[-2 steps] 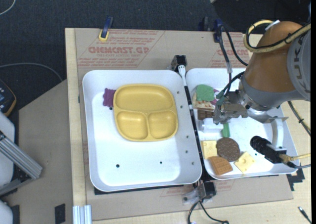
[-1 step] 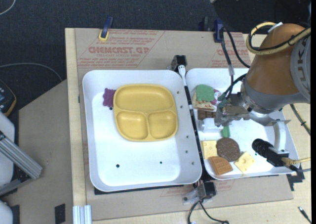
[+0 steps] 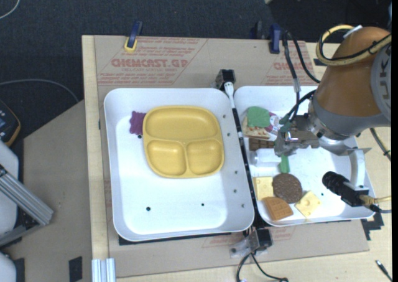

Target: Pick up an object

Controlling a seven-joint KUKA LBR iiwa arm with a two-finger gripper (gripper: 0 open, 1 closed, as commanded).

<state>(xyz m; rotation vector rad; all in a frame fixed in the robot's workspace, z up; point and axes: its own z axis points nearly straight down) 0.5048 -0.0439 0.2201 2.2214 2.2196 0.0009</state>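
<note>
My gripper (image 3: 286, 144) hangs over the middle of the right bin (image 3: 318, 165), reaching in from the right. Just below it lies a small green stick (image 3: 284, 164), partly covered by the gripper. To its left are a green leafy piece (image 3: 257, 116) and a bread-like slice (image 3: 254, 130). Nearer the front edge lie a round brown patty (image 3: 287, 187), a yellow cheese wedge (image 3: 308, 203), an orange square (image 3: 277, 208) and a pale yellow square (image 3: 263, 187). I see nothing clearly held.
The left bin (image 3: 180, 206) holds a yellow divided plate (image 3: 183, 141) with a purple piece (image 3: 136, 122) at its left side. Clamps (image 3: 227, 79) sit where the bins meet at the back. The arm's orange band (image 3: 351, 69) looms over the right bin's far right.
</note>
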